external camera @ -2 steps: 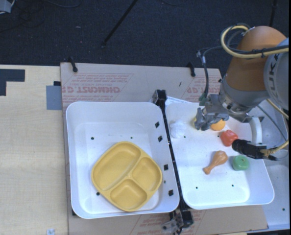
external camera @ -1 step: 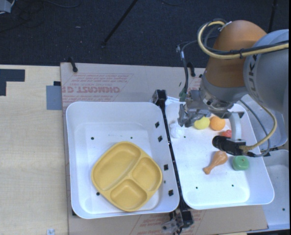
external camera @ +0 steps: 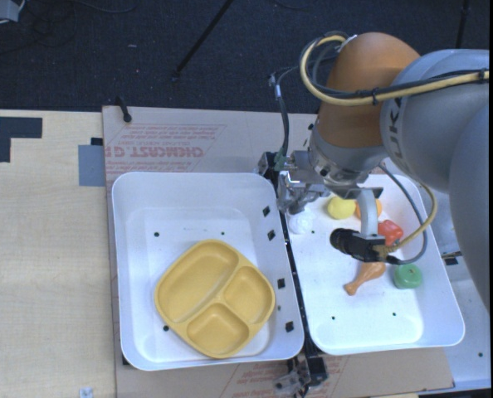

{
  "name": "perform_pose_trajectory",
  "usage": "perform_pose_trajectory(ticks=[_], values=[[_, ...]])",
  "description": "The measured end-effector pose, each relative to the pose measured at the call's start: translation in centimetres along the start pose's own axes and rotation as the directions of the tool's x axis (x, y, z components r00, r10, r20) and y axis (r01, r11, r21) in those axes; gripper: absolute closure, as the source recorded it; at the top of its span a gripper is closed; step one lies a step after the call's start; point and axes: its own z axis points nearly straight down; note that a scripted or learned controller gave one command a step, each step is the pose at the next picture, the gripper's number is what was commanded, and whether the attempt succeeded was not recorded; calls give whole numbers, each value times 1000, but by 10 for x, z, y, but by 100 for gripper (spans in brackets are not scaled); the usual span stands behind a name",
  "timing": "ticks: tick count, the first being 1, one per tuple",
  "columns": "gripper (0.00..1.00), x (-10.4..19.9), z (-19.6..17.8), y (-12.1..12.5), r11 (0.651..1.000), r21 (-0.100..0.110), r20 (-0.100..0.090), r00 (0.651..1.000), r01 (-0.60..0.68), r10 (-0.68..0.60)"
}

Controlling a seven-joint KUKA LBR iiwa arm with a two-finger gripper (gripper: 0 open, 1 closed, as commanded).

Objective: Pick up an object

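Overhead slanted view of the bench. We see two shallow white plastic bins side by side on a printed brown cardboard sheet, which lies on the pale wooden bench.

The left white bin holds one thing: a yellow three-compartment plastic plate, lying flat towards the bin's near right corner.

The right white bin holds the loose objects open to picking, all gathered in its far half:
- a small rounded yellow toy piece, near the far wall;
- a red-orange toy piece, to the right of the yellow piece;
- a tan drumstick-shaped toy, lying aslant near the bin's middle;
- a round green toy piece, just beside the drumstick's thick end.

The grey arm with its orange band reaches in from the right. Its two-finger gripper hangs over the far left corner of the right bin, close to the wall shared by the two bins and near the yellow piece. We cannot tell whether the claw is spread or pressed together, and we see nothing pinched in it.
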Motion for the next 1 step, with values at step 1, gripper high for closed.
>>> perform_pose_trajectory(ticks=[1], values=[[100,41,10,3,1000,1,1,1000,-1,1]])
